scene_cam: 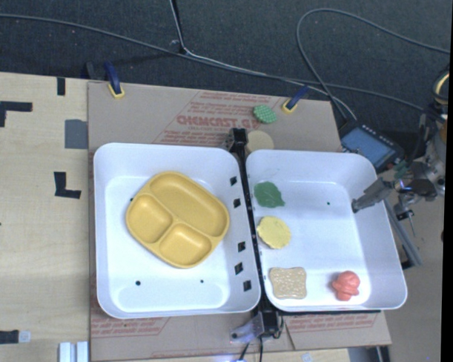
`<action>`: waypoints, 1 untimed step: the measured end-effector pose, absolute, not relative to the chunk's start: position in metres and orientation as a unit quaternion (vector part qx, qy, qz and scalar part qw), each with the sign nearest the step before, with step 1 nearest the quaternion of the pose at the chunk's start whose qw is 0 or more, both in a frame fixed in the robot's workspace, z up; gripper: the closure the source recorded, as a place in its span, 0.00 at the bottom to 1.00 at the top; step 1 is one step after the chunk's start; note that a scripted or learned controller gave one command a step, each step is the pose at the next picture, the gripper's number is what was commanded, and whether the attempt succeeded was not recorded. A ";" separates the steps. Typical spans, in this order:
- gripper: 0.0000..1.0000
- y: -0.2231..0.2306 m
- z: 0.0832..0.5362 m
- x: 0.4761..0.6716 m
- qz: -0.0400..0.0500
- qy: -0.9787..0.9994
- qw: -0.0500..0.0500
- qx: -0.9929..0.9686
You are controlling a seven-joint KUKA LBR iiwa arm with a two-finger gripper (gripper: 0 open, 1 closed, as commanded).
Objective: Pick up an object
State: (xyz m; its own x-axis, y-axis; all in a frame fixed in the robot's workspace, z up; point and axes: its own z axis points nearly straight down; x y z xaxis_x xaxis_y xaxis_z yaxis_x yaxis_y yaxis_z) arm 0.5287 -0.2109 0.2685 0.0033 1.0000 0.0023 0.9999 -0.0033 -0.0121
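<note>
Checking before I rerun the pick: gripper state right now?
Gripper: at the right bin's right rim, nothing seen in it; open or closed cannot be told.

The arm sits at the far right of the camera view, mostly cut off by the frame edge. Its gripper point(368, 196) reaches leftward and slightly downward as a grey tapered finger, with the wrist hardware and cabling bunched behind it; whether the tip is parted or closed is too small to tell
</note>
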 end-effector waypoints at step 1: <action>0.00 -0.210 0.275 0.531 0.000 -0.708 0.000 -0.707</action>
